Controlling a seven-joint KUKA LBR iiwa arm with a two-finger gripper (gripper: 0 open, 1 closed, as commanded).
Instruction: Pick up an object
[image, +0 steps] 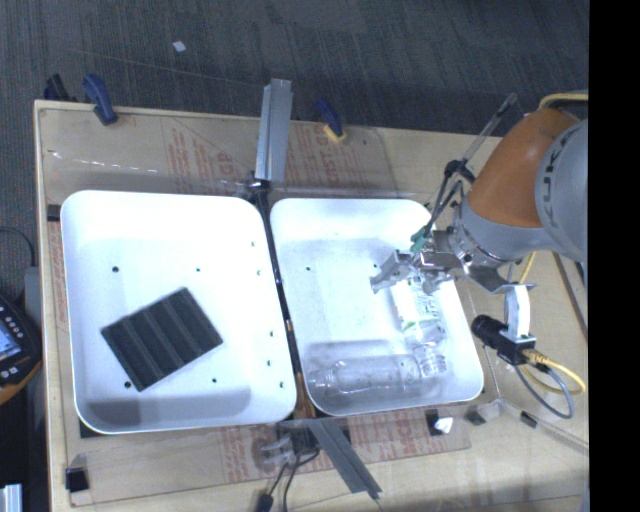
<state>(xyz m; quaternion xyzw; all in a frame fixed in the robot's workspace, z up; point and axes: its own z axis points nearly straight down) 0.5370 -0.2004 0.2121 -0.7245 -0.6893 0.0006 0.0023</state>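
Observation:
My gripper hangs low over the right bin, in its right half, with the grey and orange arm reaching in from the right. Just below the gripper lies a small clear bottle with a pale label, pointing toward the front. A larger clear plastic bottle lies on its side along the bin's front wall. I cannot tell whether the gripper touches the small bottle. A black ribbed rectangular pad lies flat in the left bin, toward its front left.
A grey metal bar stands at the back where the two bins meet. Blue clamps grip the board's back edge. Cables and a black connector hang right of the right bin. A handheld device sits at the far left.

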